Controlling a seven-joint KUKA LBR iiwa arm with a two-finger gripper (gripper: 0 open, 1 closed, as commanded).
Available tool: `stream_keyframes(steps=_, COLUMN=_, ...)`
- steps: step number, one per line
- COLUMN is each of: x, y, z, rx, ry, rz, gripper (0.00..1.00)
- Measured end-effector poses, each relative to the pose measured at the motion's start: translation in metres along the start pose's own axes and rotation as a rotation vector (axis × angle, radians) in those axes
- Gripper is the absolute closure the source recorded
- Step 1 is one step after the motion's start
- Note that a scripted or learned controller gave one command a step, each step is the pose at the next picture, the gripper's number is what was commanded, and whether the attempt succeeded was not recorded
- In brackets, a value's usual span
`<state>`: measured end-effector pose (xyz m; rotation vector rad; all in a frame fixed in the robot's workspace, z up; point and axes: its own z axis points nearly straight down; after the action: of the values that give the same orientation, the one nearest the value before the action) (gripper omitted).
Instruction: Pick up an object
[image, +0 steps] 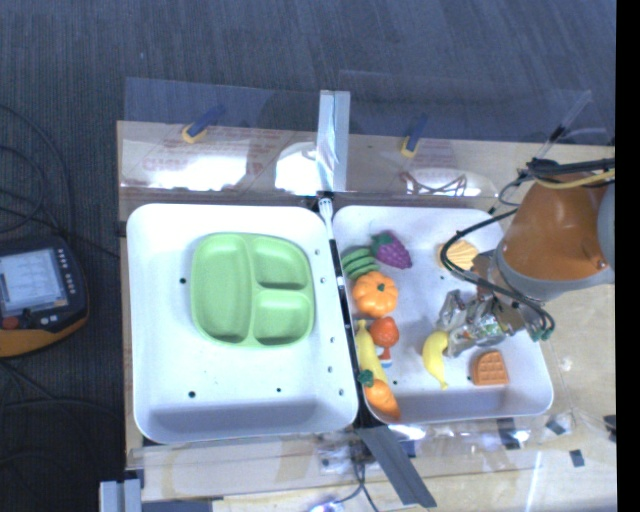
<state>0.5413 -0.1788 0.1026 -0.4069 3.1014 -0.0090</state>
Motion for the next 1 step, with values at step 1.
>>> stream_keyframes(steps=1, x=0.002, y=0.0036, z=0.0048, rx=-0.007, ry=0.01, rz=-0.003, gripper=0.0)
